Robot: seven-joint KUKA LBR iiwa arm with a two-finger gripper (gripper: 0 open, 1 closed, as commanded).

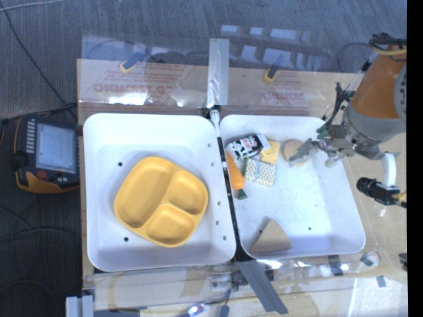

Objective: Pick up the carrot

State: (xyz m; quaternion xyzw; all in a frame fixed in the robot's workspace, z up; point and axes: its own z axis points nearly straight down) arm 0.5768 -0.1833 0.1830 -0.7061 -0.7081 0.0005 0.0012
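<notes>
Plainly, the carrot [234, 175] lies in the right bin [330, 223], hard against that bin's left wall, with its long axis running roughly along the wall and its green tip toward the near end. Just to the right of the carrot sit a small black-and-white carton [245, 146], a pale checked packet [260, 172] and a yellow cracker-like piece [269, 153]; a round tan piece [294, 152] lies further right, and a brown wedge [269, 237] rests near the bin's front wall. The claw [310, 149] hangs over the back right part of the same bin, close beside the round tan piece, and nothing is seen between its fingers; how wide they stand cannot be told at this size. From the claw the carrot lies well off toward the left wall and a little nearer the front, with the carton and packet in between. Judging by this, the coming move calls for a reach across those items and a turn of the wrist so the fingers close across the carrot's narrow width rather than along its length. The left bin [106, 137] holds a yellow divided tray [162, 200]
</notes>
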